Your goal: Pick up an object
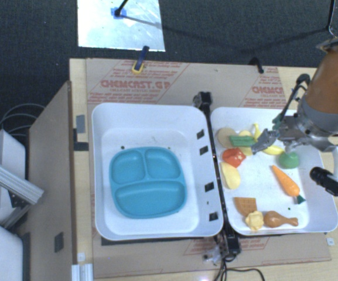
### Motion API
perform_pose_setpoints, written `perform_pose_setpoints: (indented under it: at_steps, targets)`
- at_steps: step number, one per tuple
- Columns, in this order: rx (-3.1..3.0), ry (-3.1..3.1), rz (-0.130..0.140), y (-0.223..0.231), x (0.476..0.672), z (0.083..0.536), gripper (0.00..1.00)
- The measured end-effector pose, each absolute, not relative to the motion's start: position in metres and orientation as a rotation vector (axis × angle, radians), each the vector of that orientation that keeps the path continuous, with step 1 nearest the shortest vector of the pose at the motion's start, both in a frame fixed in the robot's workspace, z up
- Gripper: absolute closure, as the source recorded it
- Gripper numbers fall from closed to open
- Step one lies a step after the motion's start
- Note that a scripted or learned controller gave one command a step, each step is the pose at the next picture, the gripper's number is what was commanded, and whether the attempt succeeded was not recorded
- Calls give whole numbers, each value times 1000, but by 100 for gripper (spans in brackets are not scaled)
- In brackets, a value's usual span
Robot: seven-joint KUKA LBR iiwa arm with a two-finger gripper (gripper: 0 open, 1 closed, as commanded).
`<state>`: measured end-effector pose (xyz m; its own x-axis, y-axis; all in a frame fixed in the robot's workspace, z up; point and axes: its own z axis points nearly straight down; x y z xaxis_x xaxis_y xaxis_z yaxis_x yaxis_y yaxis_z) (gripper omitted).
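Camera view: hand [265, 141] (grip state unclear) hovers over toy banana [272, 150] near table's right edge; descend squarely.

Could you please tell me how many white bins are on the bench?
2: the left bin holds a blue tray; the right bin holds toy food.
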<state>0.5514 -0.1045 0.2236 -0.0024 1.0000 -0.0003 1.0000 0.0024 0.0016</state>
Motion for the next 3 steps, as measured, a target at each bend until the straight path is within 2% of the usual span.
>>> perform_pose_setpoints:
  at_steps: [1, 2, 3]
  targets:
    - [2226, 2214, -3, -171, 537, 79, 0]
    - [2217, 2221, 4, -167, 540, 95, 100]
    - [2218, 2220, 4, -167, 540, 95, 0]
